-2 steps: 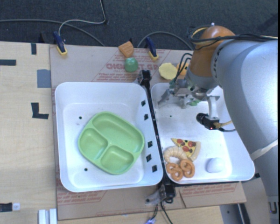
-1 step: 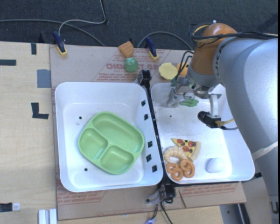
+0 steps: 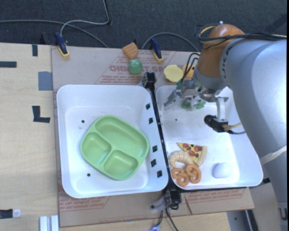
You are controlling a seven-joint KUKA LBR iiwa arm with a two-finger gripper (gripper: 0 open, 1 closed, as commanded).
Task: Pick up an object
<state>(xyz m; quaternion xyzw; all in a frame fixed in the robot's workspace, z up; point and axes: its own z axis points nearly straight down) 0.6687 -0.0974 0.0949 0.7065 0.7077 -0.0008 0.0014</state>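
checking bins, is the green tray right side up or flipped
Right side up: the green tray in the left bin shows its three open compartments facing up.

— What sort of place is this?

— A robotics lab, by the look of it; a grey industrial arm with an orange band reaches over a plywood bench; two shallow white bins sit side by side on a sheet of printed cardboard.

— Anything else that says lab rather than kitchen?

— Blue clamps pin the cardboard down; black cables trail across a dark carpeted floor; black tape marks are stuck on the benchtop; and the food is toy food, a plastic pizza slice and pretzels, beside a green divided plate.
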